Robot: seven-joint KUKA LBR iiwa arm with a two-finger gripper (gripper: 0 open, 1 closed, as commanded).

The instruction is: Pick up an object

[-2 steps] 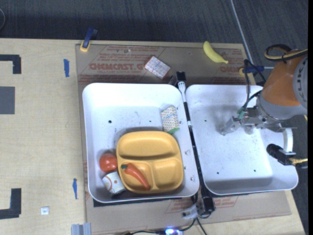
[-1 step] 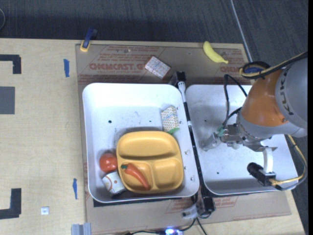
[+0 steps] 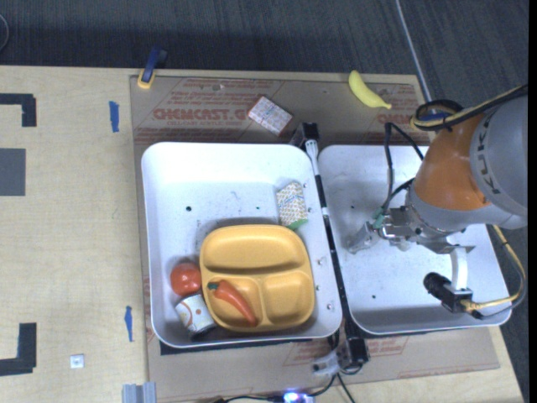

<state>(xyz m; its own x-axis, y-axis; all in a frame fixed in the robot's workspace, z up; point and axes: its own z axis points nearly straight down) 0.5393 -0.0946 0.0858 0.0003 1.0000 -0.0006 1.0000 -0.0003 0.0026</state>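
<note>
The right bin (image 3: 470,313) has a bare white floor with open room along its near and far walls. The arm (image 3: 466,183) reaches in from the right, its orange band over the bin's middle. The jaws (image 3: 362,238) sit low at the bin's left side, close to the wall shared with the left bin (image 3: 168,225); whether they are apart or together cannot be told.

The things to pick all lie in the left bin, across that shared wall from the jaws. A yellow divided tray (image 3: 256,263) fills its near half, with an orange carrot-like toy (image 3: 232,300) resting in one compartment. A red ball (image 3: 185,277) and a small white and orange cup (image 3: 195,313) touch the tray's left edge. A patterned packet (image 3: 291,203) lies nearest the jaws, just beyond the tray's far right corner.

On the worktop behind the bins lie a banana (image 3: 367,90) and a small patterned box (image 3: 269,114).
</note>
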